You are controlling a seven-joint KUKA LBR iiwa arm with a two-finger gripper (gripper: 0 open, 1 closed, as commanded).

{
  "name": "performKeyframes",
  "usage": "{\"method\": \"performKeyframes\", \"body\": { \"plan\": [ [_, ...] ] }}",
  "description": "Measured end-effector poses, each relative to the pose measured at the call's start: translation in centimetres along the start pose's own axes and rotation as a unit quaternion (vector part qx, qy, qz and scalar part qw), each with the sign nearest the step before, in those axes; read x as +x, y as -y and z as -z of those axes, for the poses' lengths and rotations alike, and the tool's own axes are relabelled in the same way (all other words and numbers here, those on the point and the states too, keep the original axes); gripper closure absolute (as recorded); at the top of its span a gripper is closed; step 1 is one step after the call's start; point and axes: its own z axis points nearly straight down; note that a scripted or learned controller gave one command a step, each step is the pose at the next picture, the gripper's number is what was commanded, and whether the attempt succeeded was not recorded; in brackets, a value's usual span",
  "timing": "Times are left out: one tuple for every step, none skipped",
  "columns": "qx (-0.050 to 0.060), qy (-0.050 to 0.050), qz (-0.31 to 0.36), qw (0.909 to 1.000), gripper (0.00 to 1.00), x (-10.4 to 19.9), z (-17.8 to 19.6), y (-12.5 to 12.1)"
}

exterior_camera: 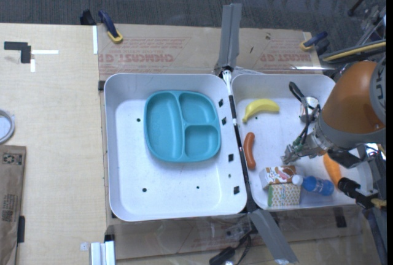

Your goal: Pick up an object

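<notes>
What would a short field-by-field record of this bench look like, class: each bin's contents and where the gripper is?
left bin: blue divided plate
right bin: banana, sausage, small carton, clear bottle with blue cap, orange item partly hidden by the arm
gripper: low over the right bin, just above the carton
held object: none seen between the fingers

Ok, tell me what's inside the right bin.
The right bin holds a banana, a sausage, a small carton, a blue-capped bottle and something orange. The arm covers the bin's right side.
</notes>
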Motion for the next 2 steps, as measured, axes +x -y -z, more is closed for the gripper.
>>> {"method": "performKeyframes", "body": {
  "plan": [
    [0.0, 0.0, 0.0, 1.0, 0.0, 0.0, 0.0, 0.0],
    [0.0, 0.0, 0.048, 0.9988, 0.0, -0.5, -0.4, -2.2]
  ]
}}
